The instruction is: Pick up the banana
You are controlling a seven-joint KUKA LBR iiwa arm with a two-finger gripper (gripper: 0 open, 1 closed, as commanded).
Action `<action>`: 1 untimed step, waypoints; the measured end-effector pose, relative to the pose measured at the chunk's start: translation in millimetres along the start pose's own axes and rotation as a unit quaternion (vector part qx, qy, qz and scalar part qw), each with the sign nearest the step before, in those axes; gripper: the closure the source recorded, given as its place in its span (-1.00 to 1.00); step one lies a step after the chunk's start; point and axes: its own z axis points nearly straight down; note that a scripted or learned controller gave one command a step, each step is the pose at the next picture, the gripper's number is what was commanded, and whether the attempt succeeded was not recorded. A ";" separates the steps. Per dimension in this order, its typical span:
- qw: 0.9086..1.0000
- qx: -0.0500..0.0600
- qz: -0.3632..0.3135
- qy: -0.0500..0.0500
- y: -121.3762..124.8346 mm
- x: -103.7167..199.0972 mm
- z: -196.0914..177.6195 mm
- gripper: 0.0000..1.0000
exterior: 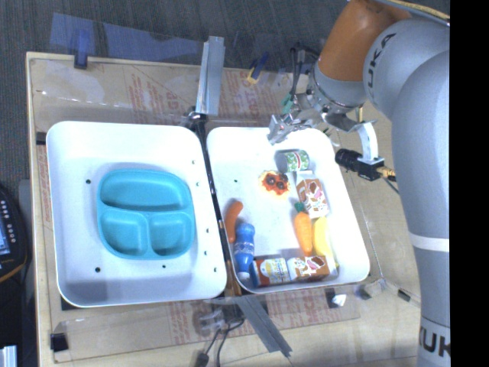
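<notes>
- Yellow banana (323, 238) lies in right bin (348, 205), near its right wall, touching an orange carrot (304, 232).
- Pincer (280, 128) hovers over the bin's far edge, well apart from banana; grip state: cannot tell.
- Blue tray (146, 212) sits in left bin (69, 151).

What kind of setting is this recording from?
Most likely a robotics lab bench: a grey arm reaches over two white bins, one holding a blue tray, the other toy groceries like a banana.
</notes>
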 end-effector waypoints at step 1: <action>1.000 0.001 -0.018 0.001 0.2 3.8 1.3 1.00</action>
